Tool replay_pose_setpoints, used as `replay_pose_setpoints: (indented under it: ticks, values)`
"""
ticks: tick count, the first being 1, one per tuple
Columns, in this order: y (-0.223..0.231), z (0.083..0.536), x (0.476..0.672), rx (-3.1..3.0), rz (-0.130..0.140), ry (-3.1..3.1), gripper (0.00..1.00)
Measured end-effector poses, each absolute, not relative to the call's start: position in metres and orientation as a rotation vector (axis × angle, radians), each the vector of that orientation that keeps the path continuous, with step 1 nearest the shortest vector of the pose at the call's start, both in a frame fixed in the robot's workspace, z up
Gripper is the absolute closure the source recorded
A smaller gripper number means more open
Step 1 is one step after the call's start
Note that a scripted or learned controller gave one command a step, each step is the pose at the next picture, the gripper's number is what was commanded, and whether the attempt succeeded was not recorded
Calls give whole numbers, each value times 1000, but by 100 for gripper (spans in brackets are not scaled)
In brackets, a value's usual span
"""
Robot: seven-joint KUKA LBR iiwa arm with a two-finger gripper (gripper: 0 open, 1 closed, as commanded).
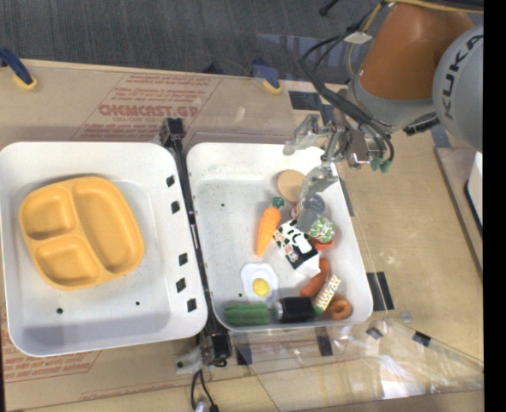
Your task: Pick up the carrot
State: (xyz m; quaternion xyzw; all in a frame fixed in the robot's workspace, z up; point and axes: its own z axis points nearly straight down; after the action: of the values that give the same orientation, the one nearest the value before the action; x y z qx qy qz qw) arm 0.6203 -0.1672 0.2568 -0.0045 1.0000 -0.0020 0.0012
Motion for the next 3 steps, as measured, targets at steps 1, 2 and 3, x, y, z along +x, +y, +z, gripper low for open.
replay_pose_setpoints:
  ticks: [1, 2, 3]
  values:
    - [-181, 114, 633, -6, 3, 3151, 0]
    - [-146, 93, 605, 322, 3, 3125, 0]
    - [-146, 105, 607, 308, -1, 3122, 100]
